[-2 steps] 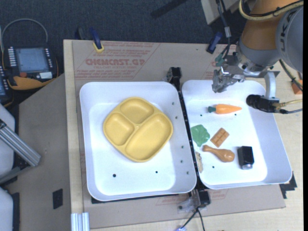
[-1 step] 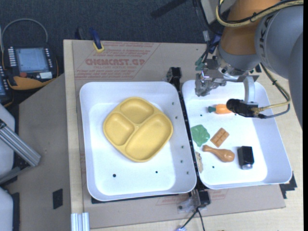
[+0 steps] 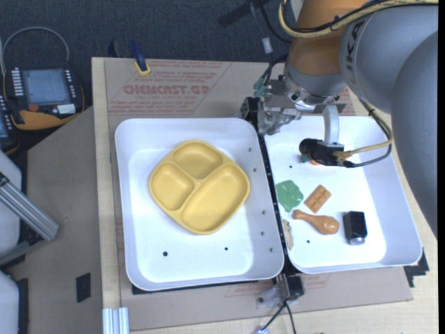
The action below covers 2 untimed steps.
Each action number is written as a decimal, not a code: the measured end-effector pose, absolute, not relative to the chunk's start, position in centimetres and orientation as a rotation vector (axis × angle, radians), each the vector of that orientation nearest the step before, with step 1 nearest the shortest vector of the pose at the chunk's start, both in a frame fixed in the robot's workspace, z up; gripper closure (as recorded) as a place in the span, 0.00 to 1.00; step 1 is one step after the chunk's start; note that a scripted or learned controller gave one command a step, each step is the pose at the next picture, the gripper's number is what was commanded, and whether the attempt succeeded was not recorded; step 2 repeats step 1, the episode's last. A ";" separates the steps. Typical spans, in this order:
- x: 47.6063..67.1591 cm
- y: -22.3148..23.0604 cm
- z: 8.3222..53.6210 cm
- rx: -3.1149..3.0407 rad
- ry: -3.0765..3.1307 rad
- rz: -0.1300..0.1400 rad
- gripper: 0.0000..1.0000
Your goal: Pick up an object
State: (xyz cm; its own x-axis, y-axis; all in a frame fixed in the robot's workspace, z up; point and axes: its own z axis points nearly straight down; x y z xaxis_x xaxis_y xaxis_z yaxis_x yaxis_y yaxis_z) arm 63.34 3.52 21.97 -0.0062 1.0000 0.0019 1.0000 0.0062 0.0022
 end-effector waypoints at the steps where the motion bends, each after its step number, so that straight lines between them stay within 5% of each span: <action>1: 62.8 8.9 23.1 2.213 2.229 0.006 1.00; 2: 62.8 8.9 23.1 2.213 2.229 0.006 1.00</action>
